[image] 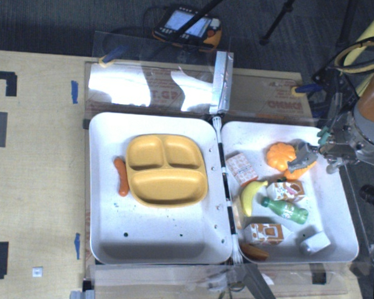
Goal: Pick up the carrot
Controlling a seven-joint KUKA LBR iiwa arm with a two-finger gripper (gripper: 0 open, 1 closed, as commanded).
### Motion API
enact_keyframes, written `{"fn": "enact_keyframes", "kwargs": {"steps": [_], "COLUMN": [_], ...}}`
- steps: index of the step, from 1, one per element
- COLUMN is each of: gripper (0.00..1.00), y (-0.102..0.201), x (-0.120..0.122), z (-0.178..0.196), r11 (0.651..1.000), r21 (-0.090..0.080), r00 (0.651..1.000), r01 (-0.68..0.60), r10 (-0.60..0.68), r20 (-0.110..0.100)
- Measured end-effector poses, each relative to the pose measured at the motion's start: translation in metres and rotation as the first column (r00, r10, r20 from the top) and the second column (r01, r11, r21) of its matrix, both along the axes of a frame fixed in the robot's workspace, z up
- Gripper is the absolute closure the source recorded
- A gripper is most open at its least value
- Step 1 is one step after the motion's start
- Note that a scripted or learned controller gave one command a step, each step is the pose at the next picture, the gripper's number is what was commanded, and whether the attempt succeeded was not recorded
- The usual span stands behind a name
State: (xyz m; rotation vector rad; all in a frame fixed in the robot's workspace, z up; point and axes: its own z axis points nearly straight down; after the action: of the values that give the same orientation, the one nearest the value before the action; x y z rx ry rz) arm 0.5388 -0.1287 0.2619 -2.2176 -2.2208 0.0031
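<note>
The left bin carries a yellow divided tray, and the carrot lies just left of that tray, touching its edge. The right bin holds an orange pumpkin toy, a banana, a green bottle and small cartons. The gripper hangs at the pumpkin's right side, fingers slightly apart, clamping nothing, well apart from the carrot.

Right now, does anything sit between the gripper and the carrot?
Yes. The gripper hovers over the right bin; the carrot lies in the left bin, behind the yellow tray and the bins' shared rim.
</note>
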Motion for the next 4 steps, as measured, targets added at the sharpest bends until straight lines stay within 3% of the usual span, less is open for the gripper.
{"fn": "enact_keyframes", "kwargs": {"steps": [1,2,3,4], "gripper": [0.0,0.0,0.0,1.0], "y": [-0.005,-0.043,-0.05,-0.048], "x": [0.06,0.085,0.115,0.114], "z": [-0.096,-0.177,-0.179,-0.172], "r11": [0.99,0.991,1.0,1.0], "r21": [0.0,-0.002,0.02,0.02], "r00": [0.99,0.991,0.997,0.997], "r01": [0.144,0.137,0.02,0.015], "r10": [-0.144,-0.137,-0.018,-0.013], "r20": [0.002,0.005,-0.07,-0.079]}}
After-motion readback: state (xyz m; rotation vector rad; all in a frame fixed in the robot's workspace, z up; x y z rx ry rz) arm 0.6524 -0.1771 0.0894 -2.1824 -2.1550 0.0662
